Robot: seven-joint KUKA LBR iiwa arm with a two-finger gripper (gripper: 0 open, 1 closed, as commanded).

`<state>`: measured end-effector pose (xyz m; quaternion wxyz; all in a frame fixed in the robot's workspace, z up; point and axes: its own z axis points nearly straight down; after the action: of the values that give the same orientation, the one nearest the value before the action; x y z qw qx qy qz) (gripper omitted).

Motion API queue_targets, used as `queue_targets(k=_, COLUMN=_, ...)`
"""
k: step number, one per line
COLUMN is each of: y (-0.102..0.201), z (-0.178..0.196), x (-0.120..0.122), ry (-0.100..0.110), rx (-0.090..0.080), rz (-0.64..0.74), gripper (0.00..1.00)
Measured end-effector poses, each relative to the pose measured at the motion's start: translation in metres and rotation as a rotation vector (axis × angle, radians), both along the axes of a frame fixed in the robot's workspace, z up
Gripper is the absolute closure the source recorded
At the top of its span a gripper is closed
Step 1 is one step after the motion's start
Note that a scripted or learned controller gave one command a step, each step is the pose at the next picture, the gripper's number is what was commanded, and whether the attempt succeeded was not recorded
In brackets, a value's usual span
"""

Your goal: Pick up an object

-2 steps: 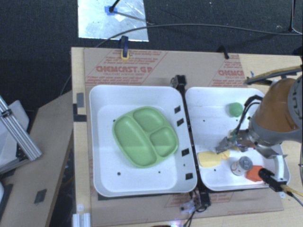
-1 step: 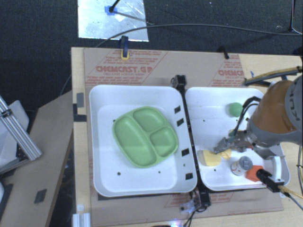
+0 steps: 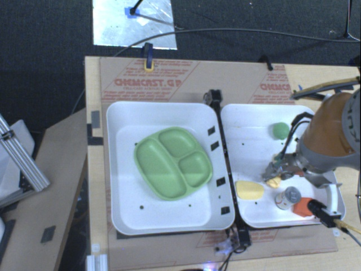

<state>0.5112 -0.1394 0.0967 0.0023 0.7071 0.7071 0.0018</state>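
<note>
Pincer [image 3: 274, 174] low in the right bin [image 3: 248, 151], at a small yellow piece [image 3: 273, 182]. Finger state cannot be told. Nothing visibly lifted; the pick remains.

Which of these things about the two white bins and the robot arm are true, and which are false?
1. A green divided plate lies in the left bin. True.
2. The green ball sits on the plate. False: it lies in the right bin, near its far side.
3. The arm reaches over the right bin. True.
4. The yellow lump is in the left bin. False: it lies in the right bin, near the divider between the bins.
5. The orange thing lies at the right bin's near edge. True.
6. The gripper hovers over the plate. False: it is low in the right bin, just above the yellow lump in the picture.
</note>
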Motion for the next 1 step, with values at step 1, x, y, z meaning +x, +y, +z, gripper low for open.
queue_targets(k=1, y=0.006, z=0.0509, x=-0.0063, ry=0.0, rx=0.0, rz=0.004, gripper=1.0)
